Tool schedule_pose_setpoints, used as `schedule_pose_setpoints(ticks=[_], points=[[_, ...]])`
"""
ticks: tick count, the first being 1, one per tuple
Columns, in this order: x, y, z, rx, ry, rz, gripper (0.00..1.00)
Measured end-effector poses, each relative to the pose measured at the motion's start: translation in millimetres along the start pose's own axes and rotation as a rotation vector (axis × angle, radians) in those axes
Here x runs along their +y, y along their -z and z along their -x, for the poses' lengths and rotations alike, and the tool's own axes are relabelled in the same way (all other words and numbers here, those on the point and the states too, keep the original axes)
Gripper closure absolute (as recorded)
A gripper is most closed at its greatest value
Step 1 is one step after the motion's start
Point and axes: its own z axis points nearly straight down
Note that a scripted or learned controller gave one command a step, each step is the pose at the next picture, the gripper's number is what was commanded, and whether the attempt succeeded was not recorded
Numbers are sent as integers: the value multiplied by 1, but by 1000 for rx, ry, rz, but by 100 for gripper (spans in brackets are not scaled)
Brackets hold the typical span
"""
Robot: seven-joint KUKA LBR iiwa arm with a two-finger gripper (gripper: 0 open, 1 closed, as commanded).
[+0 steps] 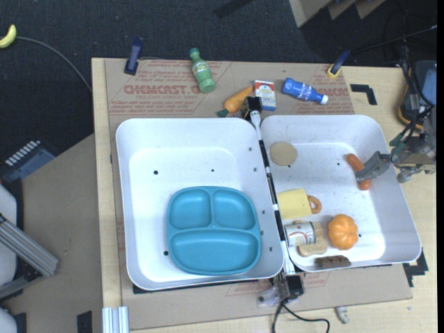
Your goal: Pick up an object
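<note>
item 1, gripper (372, 166): at the 3 o'clock rim of the right bin (388, 207), reaching in from the right. its dark fingertip sits against a small orange-red piece (359, 172). whether the tool is open, closed or gripping that piece cannot be told at this size.

item 2, orange-red piece: just at the 9 o'clock side of the fingertip, touching or nearly so. it reads as 2 short lumps, long axis running roughly 11 to 5 o'clock. judged the nearest candidate for the pick; the coming move turns on this closeness, needing little travel, only a closing across the short axis.

item 3, right bin, contents: tan round disc (283, 153) at 11 o'clock; yellow mug (294, 202) at 9 o'clock against the divider, handle toward 3 o'clock; small can (300, 234) just at 6 o'clock of the mug; orange round fruit (343, 232) beside the can at its 3 o'clock; brown flat bar (330, 261) at the 6 o'clock rim. all lie well apart from the tool, toward its 7 to 8 o'clock.

item 4, left bin (139, 151), contents: 1 blue divided tray (214, 230) of 3 compartments, toward 5 o'clock.

item 5, bench outside the bins, 12 o'clock edge: green bottle (202, 71), small carton (264, 94), blue bottle (304, 91).
</note>
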Motion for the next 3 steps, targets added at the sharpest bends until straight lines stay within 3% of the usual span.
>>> schedule_pose_setpoints(ticks=[1, 2, 3], points=[[-27, -112, -2, 2, -1, -4, 0], [-26, -163, -35, -3, -2, 4, 0], [28, -164, -80, 1, 2, 1, 0]])
